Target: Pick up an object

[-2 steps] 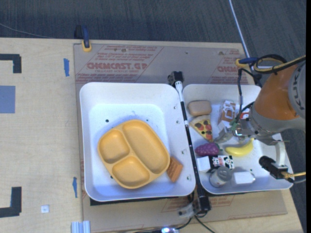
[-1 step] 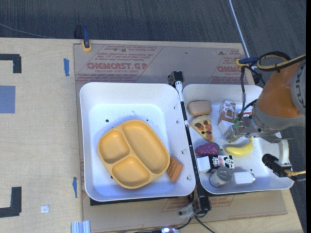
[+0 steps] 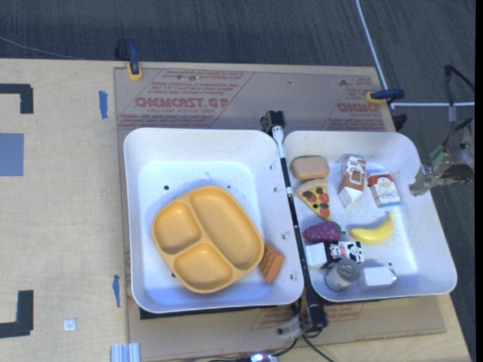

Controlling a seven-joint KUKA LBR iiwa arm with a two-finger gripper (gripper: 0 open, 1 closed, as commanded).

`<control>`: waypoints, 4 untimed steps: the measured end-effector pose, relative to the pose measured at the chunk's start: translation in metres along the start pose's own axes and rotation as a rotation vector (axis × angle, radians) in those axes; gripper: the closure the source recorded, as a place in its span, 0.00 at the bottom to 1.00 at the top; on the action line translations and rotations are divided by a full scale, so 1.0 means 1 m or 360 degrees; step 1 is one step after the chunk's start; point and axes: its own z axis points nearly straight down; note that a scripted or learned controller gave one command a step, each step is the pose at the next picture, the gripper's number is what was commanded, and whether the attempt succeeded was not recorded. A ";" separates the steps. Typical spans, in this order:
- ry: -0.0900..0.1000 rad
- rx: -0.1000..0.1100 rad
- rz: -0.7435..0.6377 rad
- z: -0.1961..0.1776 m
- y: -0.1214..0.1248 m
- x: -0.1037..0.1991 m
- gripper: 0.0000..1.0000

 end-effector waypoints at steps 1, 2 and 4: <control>0.0007 0.0008 -0.0003 0.049 0.021 0.070 1.00; 0.0001 0.0001 -0.0002 -0.020 0.055 0.023 1.00; 0.0000 -0.0001 -0.0002 -0.065 0.117 0.017 1.00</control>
